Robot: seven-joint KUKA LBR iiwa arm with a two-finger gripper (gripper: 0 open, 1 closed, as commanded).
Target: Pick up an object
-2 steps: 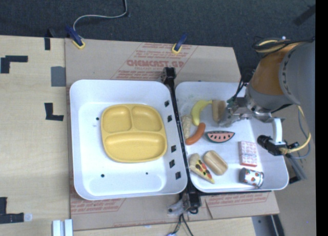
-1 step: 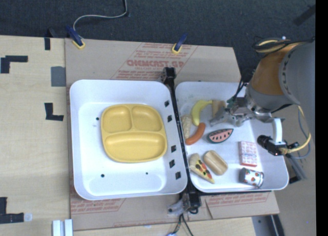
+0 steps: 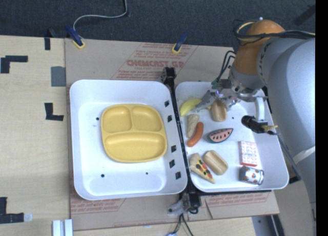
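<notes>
Gripper (image 3: pixel 218 98) sits low in the right bin (image 3: pixel 277 171), just above a tan bread roll (image 3: pixel 219 111) beside the banana (image 3: pixel 188 106); can't tell how wide the jaws are, so I'd centre on the roll before closing.

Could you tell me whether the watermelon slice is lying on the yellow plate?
No, the watermelon slice lies in the right bin, while the yellow plate sits in the left bin.
</notes>
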